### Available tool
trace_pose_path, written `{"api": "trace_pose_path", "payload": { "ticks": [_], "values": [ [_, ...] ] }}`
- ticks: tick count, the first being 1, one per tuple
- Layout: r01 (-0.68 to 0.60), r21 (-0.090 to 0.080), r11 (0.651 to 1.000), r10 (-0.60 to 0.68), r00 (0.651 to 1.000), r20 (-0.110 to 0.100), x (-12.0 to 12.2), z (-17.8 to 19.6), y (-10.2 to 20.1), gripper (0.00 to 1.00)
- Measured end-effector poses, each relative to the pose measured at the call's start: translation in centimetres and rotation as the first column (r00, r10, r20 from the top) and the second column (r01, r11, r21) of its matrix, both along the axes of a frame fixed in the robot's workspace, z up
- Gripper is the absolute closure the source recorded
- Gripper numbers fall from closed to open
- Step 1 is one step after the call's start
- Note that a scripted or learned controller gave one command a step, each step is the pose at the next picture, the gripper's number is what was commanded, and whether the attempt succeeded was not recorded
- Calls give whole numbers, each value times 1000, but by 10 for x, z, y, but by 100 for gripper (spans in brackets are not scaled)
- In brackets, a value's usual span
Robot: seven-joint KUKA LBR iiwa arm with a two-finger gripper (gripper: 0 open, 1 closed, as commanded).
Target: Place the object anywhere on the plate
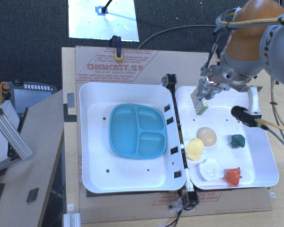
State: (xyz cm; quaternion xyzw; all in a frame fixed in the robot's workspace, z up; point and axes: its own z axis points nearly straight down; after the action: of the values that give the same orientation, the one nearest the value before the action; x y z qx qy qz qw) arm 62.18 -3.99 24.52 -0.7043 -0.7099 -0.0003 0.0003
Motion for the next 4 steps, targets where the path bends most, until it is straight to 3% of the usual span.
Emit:
{"api": "trace_pose_path", "payload": {
  "ticks": [2, 3, 4],
  "values": [
    [-1, 1, 1000, 1, 1000, -1, -56, 6, 86, 100],
    [0, 1, 1000, 0, 1000, -3, -84, -17, 122, 100],
    [-2, 1, 1000, 2, 1000, -1, -105, -13, 168, 100]
  ]
}}
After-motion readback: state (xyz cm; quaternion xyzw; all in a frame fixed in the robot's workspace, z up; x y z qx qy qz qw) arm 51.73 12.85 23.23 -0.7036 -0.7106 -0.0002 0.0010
